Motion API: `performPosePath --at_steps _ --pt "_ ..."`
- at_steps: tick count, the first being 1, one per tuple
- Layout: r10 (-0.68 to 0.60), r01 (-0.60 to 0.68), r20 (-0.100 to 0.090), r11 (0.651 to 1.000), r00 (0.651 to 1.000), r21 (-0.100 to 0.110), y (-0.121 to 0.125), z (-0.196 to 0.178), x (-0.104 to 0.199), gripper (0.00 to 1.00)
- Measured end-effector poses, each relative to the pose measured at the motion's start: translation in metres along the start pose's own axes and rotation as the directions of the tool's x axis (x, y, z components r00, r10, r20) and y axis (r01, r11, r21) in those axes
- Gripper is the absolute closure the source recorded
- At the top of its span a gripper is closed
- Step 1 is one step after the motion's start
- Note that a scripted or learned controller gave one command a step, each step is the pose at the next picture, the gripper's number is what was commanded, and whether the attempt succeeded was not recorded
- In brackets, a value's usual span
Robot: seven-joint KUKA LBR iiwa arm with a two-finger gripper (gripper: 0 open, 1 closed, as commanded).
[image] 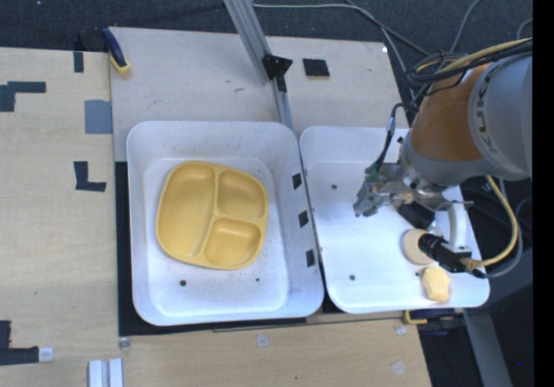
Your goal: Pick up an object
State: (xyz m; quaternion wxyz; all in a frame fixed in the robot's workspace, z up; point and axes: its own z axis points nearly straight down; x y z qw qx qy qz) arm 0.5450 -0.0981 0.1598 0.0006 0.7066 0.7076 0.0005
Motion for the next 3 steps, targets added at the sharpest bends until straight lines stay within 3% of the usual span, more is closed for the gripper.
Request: performPosePath --at_steps 1,2,3 --pt "0.0 0.0 0.001 1.0 1.0 -0.002 0.001 -0.063 -0.001 1.0" --pt "0.0 0.0 0.0 1.0 1.0 0.003 0.001 -0.06 -0.001 1.0" --pt "-0.004 0.004 -0.001 1.0 1.0 0.005 -0.013 -0.052 0.054 1.0"
